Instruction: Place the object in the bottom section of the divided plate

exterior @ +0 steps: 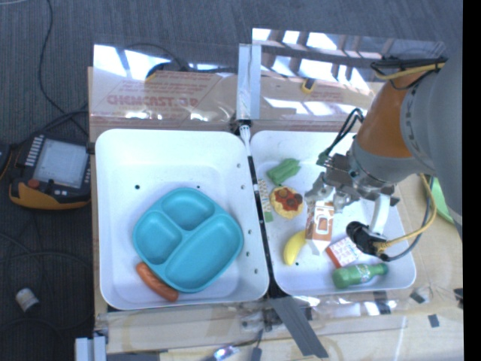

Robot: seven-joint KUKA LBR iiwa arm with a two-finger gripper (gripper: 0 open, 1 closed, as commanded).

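Two shallow white bins are seen side by side on the desk [113, 329]. The left bin [120, 164] carries a blue divided plate [188, 238], set at a slant, with two small sections toward the upper left and one large section toward the lower right. All three sections appear bare. An orange hot-dog-like toy [156, 280] lies just beside the plate's lower left rim, touching or nearly touching it.

The right bin [398, 277] carries the loose objects. A green vegetable-like piece [282, 171] lies near the upper left. Below it a small pizza-like round [287, 201] is seen, near the dividing wall. A yellow banana [294, 247] lies lower down, just beside an orange-and-white carton [320, 226]. A red-and-white box [344, 252] lies to the right of the carton, and a green bottle [359, 275] rests on its side near the bin's front rim.

The arm [398, 126] reaches in from the right, grey with an orange band. The tool [331, 200] hangs over the right bin, directly above the upper end of the orange-and-white carton. Whether the carton is touched cannot be told. How far the tool is open cannot be told from this view, nor whether anything is held. A black cable [376, 241] hangs below the wrist.

On the floor to the left, a handheld pendant [49, 173] with a screen is noted.
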